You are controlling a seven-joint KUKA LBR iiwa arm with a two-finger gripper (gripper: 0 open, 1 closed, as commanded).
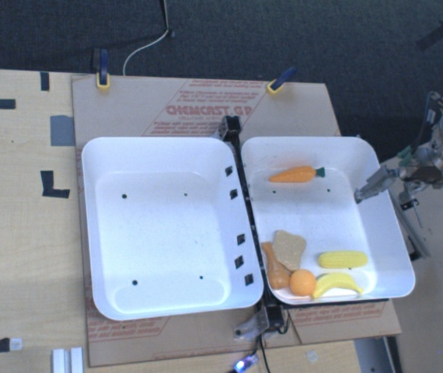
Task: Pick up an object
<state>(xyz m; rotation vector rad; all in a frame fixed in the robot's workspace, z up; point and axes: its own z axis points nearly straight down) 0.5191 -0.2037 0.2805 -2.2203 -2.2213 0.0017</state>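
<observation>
The wooden bench (19, 208) fills the lower left of the camera view, with a brown cardboard sheet (206, 107) lying on it under the bins. Two clamps hold the sheet's far edge, one at the left corner (102, 72) and one at the right (281, 79).

The left bin (97, 231) sits on the cardboard, white and shallow. The right bin (377, 169) stands just beside it, the two walls touching along a line of black clips (241, 243).

The gripper (369, 186) hangs at the right bin's right rim, near the far corner, its grey tip pointing in towards the bin. It is well apart from everything in the bin, and nothing is between its fingers. Whether the jaws are open or closed cannot be told from this view.

The things to pick all lie in the right bin. A carrot (293, 175) lies alone near the far wall, its green end to the right. The rest cluster at the near wall: a slice of bread (289, 248) leaning on a brown sausage-like piece (273, 263), an orange (302, 283) touching both that piece and a banana (337, 287), and a corn cob (342, 260) just behind the banana.
</observation>
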